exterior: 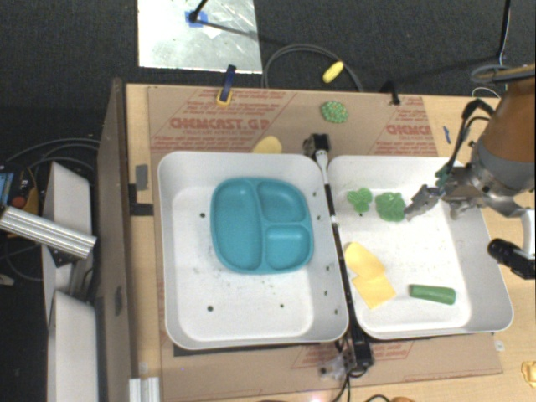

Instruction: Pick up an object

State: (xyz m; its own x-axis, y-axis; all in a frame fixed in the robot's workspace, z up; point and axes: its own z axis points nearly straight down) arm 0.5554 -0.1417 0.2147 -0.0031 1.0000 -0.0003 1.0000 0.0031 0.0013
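Note:
The right bin point(481, 304) holds two green broccoli-like pieces, a small one point(360, 198) and a larger one point(390, 206), near its far side. A yellow wedge point(368, 275) lies by the bin's left wall, and a green cylinder point(432, 293) lies near the front right. My gripper point(435, 208) hangs over the bin's far right part, just right of the larger green piece. Its fingers stand apart with nothing between them, and the left fingertip point(414, 209) is close to that piece.
The left bin point(184, 308) holds a teal divided plate point(261, 225). Behind the bins, on the cardboard, lie a green knobbly ball point(334, 111) and a yellow piece point(268, 146). The arm reaches in over the right bin's right wall.

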